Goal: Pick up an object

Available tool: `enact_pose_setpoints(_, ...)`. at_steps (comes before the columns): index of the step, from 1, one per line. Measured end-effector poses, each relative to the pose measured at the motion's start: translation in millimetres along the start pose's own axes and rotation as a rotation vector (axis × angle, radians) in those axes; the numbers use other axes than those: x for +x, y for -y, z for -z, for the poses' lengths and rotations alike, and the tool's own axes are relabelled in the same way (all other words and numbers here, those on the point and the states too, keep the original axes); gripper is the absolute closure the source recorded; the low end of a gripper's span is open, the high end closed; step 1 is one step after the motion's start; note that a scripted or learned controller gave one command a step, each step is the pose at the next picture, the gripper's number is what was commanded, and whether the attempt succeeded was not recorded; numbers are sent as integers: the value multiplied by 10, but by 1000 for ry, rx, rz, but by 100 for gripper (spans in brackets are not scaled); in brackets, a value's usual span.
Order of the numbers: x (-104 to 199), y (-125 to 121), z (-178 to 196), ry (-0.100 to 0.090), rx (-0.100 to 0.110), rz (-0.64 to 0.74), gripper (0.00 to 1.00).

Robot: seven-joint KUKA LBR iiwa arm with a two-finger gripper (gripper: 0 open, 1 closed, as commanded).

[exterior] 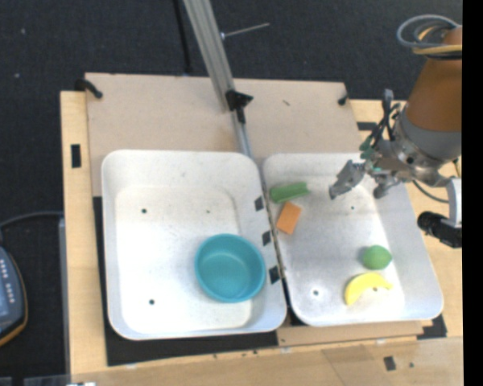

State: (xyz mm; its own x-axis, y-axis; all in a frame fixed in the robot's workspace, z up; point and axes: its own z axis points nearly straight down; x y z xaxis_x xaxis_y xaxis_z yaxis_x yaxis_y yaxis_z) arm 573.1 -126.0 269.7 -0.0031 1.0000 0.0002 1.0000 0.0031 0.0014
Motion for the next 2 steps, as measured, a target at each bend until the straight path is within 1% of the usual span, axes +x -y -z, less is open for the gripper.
enact_pose_setpoints(1, 0, -1, 0, 0, -1, -1, 0)
enact_pose_setpoints(2, -22, -17, -422, 2, 4, -5, 0)
